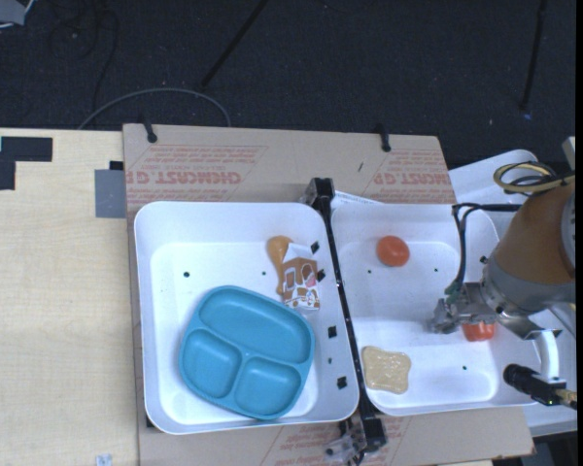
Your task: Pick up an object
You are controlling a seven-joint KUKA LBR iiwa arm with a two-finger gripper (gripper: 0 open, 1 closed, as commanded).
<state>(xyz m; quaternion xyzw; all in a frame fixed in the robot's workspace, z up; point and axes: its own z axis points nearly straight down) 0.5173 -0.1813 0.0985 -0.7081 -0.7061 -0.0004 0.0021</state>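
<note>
While the grey arm with its orange band (pixel 542 229) reached in from the right edge of the frame, its gripper (pixel 454 315) hung low over the right-hand white bin (pixel 423 398), close to that bin's right wall; whether the claw was spread or pressed together could not be told from this angle. A small red object (pixel 479 331) lay just beside the gripper, to its lower right, partly hidden by the wrist, and nothing could be seen between the fingers. Toward the upper middle of the same bin sat a round orange-red object (pixel 393 250), well apart from the gripper, and near the bin's lower left corner lay a flat, pale tan piece (pixel 386 369). Left of the black divider (pixel 336 299), the left-hand white bin (pixel 160 260) held a blue three-compartment tray (pixel 247 350) across its lower half, set at a slant. Above the tray's upper right corner, near the divider, lay a small brown-and-white printed packet (pixel 300 284), with a tan-orange piece (pixel 278 249) just above it and touching or nearly touching it. Both bins rested on a sheet of brown cardboard (pixel 272 163) with red lettering, which sat on a light wooden bench (pixel 49 309) filling the left of the frame. Dark carpet (pixel 272 47) with loose cables stretched across the top.
</note>
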